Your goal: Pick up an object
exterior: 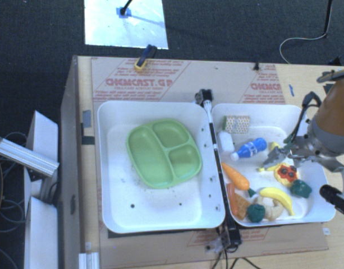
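Reaching in from the right, the robot arm's claw (277,160) hangs low over the right bin (312,112).
Whether it is spread or pressed together cannot be told. Just beside it lie a blue bottle (251,148), carrot (235,176), banana (277,198) and pizza toy (286,174). A green divided plate (163,152) sits in the left bin (117,167).

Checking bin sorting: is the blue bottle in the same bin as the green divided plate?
No: the blue bottle lies in the right bin with the toy food, while the green divided plate sits in the left bin.
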`<action>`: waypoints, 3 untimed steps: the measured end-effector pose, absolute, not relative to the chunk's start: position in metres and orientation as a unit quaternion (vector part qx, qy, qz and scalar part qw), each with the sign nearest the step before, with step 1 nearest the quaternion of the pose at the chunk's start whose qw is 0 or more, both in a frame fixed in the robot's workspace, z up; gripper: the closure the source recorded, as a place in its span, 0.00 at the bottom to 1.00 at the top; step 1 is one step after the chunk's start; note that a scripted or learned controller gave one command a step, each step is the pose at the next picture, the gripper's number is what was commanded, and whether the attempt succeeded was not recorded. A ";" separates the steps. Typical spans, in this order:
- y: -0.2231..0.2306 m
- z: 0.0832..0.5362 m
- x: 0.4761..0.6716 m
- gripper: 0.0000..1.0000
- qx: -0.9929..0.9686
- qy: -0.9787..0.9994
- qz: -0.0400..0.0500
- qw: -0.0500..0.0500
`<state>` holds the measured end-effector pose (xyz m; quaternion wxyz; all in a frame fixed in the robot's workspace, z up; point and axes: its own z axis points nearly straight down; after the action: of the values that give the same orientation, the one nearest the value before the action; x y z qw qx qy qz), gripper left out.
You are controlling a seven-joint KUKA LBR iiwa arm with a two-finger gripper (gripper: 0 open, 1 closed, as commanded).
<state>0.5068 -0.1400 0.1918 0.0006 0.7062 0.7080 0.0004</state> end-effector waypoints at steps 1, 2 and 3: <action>-0.157 0.103 0.604 0.00 0.707 0.708 0.007 0.010; -0.155 0.114 0.604 1.00 0.706 0.708 0.008 0.009; -0.111 0.216 0.609 1.00 0.705 0.709 0.002 0.002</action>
<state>0.6094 -0.1111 0.2162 0.0022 0.7052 0.7090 0.0019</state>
